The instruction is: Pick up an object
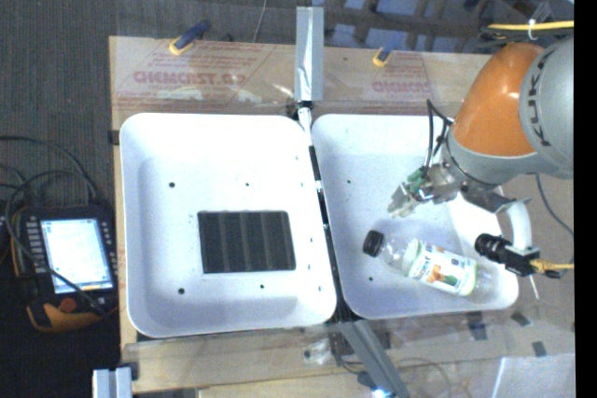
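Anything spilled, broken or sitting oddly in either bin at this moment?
Nothing looks spilled or damaged. The clear bottle lies on its side in the right bin, cap on. A dark ribbed rectangle lies flat in the left bin.

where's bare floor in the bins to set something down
Left bin: white floor all around the dark ribbed mat, widest above it. Right bin: upper-left patch free; crowded lower right by the bottle and end effector.

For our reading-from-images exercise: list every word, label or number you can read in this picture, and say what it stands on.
"KU": grey arm housing, cut off at the frame edge.
Red print on the cardboard sheet: too faint to read.
Bottle label: too small to read.
Handheld screen: washed out, unreadable.
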